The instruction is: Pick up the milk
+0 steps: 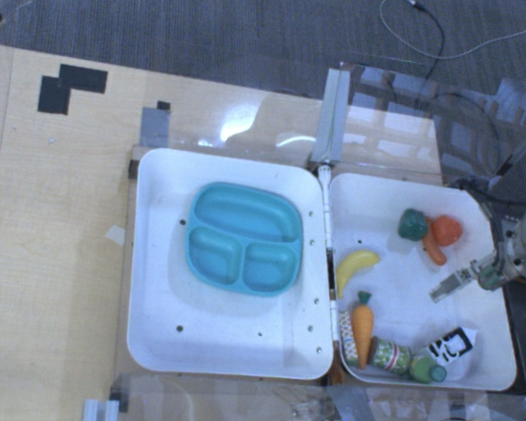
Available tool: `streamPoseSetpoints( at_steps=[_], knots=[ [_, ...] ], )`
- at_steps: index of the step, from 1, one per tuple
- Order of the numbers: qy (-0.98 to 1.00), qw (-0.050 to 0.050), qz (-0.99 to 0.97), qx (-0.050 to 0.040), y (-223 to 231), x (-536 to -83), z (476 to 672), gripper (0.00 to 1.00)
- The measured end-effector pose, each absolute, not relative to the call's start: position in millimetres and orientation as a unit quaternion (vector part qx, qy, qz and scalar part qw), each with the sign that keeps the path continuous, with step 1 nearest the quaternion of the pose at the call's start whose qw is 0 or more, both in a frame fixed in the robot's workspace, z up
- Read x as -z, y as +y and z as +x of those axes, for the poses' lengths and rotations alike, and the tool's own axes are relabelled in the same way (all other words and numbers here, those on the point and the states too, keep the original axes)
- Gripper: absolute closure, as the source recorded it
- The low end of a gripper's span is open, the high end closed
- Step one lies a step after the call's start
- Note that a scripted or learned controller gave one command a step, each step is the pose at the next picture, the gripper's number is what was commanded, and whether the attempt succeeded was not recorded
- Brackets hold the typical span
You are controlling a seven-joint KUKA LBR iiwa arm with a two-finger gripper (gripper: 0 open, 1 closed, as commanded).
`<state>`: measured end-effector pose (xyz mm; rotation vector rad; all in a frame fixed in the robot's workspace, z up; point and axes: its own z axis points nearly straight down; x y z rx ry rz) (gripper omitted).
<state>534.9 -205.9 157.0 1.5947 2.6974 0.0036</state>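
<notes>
Looking down from the camera view, the step in hand seems to be the approach. The milk (452, 345), a small white carton with black marks, lies near the front right corner of the right bin (392, 193), just beside a green bottle (406, 361). The gripper (458, 283) hangs above it, apart from it, fingers spread and holding nothing. Next it must descend and close around the carton. The arm enters from the right, wrist slanted toward the bin floor.

One fixed camera, seemingly high above the bench (44, 227), slanting down over both bins (145, 333).
</notes>
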Motion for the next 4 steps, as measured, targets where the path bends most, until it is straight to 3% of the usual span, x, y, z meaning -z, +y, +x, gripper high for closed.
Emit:
streamPoseSetpoints(
  at_steps=[1,2,3,4],
  knots=[
    [0.896,0.003,0.445,-0.0007,-206,-99,488.7,0.0],
    [0.895,0.008,0.445,-0.0019,-206,-111,492.0,1.0],
    [0.872,0.004,0.49,-0.0014,-121,-181,506.5,1.0],
    [0.872,0.004,0.49,-0.0014,-121,-181,506.3,0.0]
  ],
)
